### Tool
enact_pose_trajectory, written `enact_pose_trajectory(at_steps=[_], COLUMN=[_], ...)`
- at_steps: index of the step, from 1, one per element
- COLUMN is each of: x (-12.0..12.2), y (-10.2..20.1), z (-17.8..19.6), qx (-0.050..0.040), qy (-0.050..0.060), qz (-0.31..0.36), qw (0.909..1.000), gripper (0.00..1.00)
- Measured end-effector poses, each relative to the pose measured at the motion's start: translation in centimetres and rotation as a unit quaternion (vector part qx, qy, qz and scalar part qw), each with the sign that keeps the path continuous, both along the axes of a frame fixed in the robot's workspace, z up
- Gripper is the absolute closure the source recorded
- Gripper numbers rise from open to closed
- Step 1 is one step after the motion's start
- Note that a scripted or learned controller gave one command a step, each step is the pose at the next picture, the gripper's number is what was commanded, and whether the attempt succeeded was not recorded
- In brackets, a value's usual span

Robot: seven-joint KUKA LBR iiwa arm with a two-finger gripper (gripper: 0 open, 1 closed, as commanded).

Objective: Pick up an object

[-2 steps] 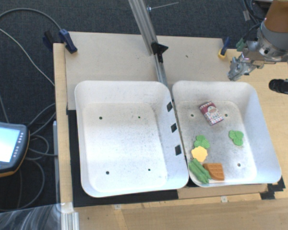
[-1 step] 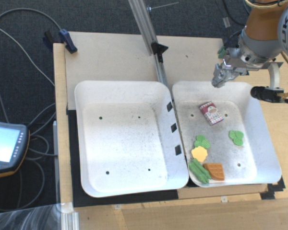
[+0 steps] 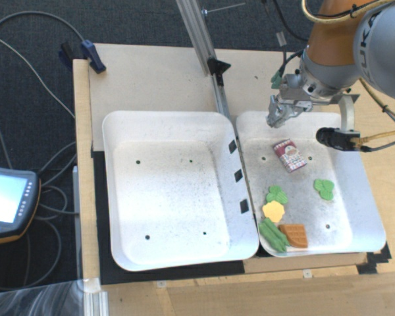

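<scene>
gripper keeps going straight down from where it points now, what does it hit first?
Probably bare floor at the far end of the right bin. The gripper hangs short of the small red carton; depth is uncertain from this slant.

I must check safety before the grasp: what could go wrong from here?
The claw hangs at the right bin's far rim, so a straight descent may strike the rim. The green, yellow and orange pieces are crowded in the near corner; a grasp there could catch two or jam against the wall.

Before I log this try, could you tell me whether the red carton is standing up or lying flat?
Lying flat. The red carton shows its broad printed face upward on the right bin's floor, apart from the gripper.
</scene>
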State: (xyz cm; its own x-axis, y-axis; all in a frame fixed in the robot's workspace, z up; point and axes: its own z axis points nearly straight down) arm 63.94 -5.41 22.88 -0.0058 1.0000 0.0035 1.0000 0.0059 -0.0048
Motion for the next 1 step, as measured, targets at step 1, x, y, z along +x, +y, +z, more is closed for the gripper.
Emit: enact_pose_trajectory(at_steps=[1], x=[-1.90], y=[5.90], z=[0.25], qx=[-0.0001], qy=[0.000], qz=[0.000], qw=[1.0000], gripper=[1.00])
